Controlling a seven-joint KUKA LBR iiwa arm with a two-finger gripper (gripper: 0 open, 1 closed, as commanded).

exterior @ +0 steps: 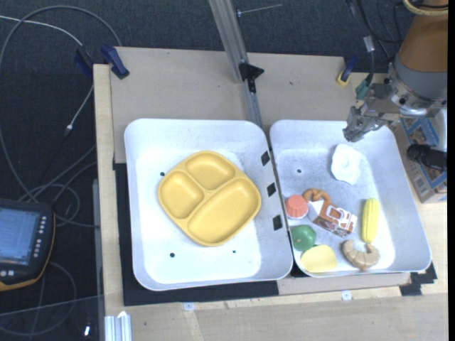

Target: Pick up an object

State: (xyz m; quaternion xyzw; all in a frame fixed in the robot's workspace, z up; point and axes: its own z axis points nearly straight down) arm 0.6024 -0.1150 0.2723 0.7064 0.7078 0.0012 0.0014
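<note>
My gripper (355, 131) hangs over the far right part of the right bin (405, 190), just above and right of a white fried-egg toy (345, 164). Nothing shows between its fingers. Lower in that bin lie a pretzel (316, 196), a red-orange round piece (296, 206), a small red and white carton (334, 219), a yellow corn cob (370, 219), a green piece (303, 236), a pale yellow piece (320, 258) and a tan pastry (360, 254).
The left bin (142, 190) holds a yellow divided plate (209, 197). A metal post (227, 20) rises behind the bins. Cables and a tablet (21, 240) lie to the left, boxes at the right edge.
</note>
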